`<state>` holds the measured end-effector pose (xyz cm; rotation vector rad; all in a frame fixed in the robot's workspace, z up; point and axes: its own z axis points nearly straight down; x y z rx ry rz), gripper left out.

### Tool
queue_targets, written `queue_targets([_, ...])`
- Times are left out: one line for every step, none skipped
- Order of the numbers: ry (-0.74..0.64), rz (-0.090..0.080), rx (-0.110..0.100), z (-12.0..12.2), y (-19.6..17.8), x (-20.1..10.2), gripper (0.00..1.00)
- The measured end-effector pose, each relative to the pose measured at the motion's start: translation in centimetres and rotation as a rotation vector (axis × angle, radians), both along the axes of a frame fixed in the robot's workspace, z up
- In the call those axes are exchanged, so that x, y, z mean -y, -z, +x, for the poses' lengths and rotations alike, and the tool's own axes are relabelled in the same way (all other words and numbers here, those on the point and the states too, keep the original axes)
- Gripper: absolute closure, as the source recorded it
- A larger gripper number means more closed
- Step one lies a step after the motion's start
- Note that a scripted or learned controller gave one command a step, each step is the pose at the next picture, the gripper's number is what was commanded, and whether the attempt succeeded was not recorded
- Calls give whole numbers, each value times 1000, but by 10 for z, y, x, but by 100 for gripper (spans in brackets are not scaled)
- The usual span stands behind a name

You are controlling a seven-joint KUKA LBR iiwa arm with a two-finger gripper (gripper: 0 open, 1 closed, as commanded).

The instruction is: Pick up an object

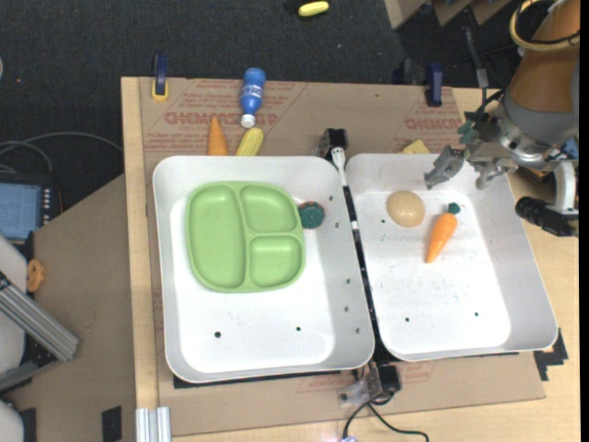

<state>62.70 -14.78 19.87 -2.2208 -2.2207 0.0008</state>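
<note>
Lying in the right bin (515, 274) toward its twelve o'clock end, a toy carrot (441, 235) and a pale egg-shaped object (405, 208) sit just beside each other, the egg at the carrot's ten o'clock. Both look like light, rigid plastic. The carrot's tapered body should slip toward its thin tip, so the thicker end near the green top is the better hold; the egg is smooth and round and would likely squirt out of a pinch unless taken across its middle. The tool (468, 168) hovers over the bin's far rim, near the carrot at its one o'clock, with fingers spread wide and nothing between them, though the slant makes its height hard to judge.
</note>
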Motion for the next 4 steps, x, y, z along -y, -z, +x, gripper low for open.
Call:
queue_targets([3,1,-8,-7,121,34,0])
queue_targets([1,-2,5,-3,103,33,100])
queue_targets([-5,4,-2,-23,79,-34,100])
queue_targets([-6,3,2,-62,10,-94,100])
